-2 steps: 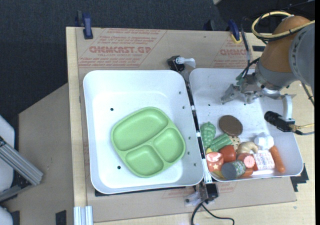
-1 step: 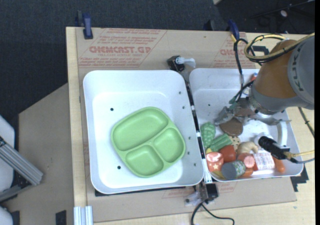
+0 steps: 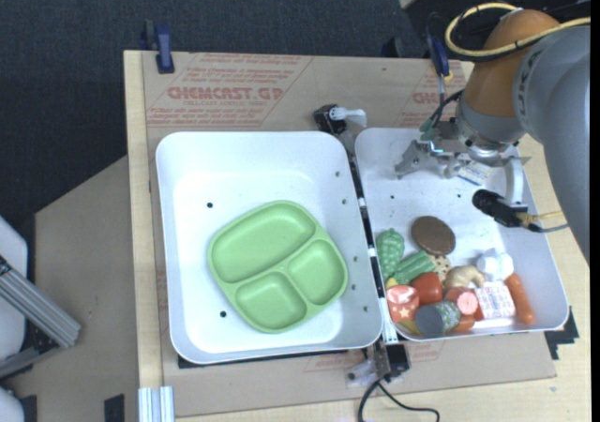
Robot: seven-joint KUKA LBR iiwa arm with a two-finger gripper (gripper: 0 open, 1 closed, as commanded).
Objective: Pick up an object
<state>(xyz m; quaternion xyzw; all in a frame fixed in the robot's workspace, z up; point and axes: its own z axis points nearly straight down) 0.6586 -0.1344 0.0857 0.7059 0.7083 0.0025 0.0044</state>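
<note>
My gripper (image 3: 427,159) hangs over the far end of the right bin (image 3: 394,153), above bare white floor and with nothing seen in it. The objects lie heaped in the near part of that bin, well below the gripper in this view. They include a brown round disc (image 3: 433,234), a green ridged piece (image 3: 389,247), a red tomato-like piece (image 3: 427,287), a red-and-white piece (image 3: 401,302), a grey round piece (image 3: 431,320), a pink-and-white packet (image 3: 492,302) and an orange carrot-like stick (image 3: 518,299).
The left bin (image 3: 178,223) holds a light green divided plate (image 3: 277,265) near its middle. A ridge where the two bins meet (image 3: 361,214) runs between them. The arm (image 3: 553,64) comes in from the upper right over the bench.
</note>
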